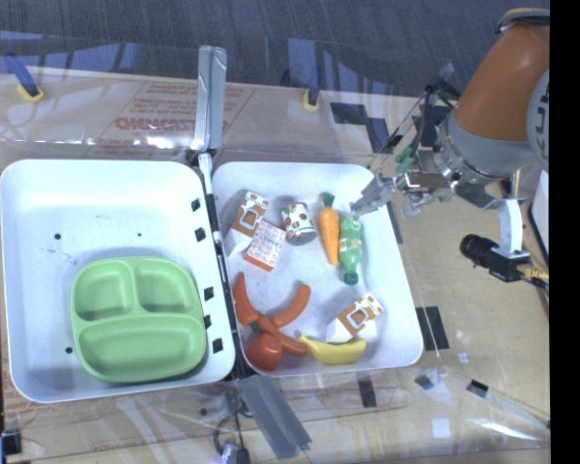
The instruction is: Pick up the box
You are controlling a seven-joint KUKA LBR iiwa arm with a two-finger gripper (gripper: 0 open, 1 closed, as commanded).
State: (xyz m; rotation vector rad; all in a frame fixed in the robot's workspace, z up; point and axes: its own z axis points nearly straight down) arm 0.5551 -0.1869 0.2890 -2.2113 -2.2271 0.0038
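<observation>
Two white bins (39,201); hand (372,196) over right rim, grip state unclear, box (264,246) below

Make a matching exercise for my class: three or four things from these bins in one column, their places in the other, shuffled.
Things:
1. green plastic divided plate
2. yellow toy banana
3. orange toy carrot
4. grey-and-orange robot arm

Places:
A. right bin, near edge
B. left bin
C. beyond the right bin's right rim
D. right bin, beside a green bottle

Pairs: 1-B, 2-A, 3-D, 4-C
</observation>
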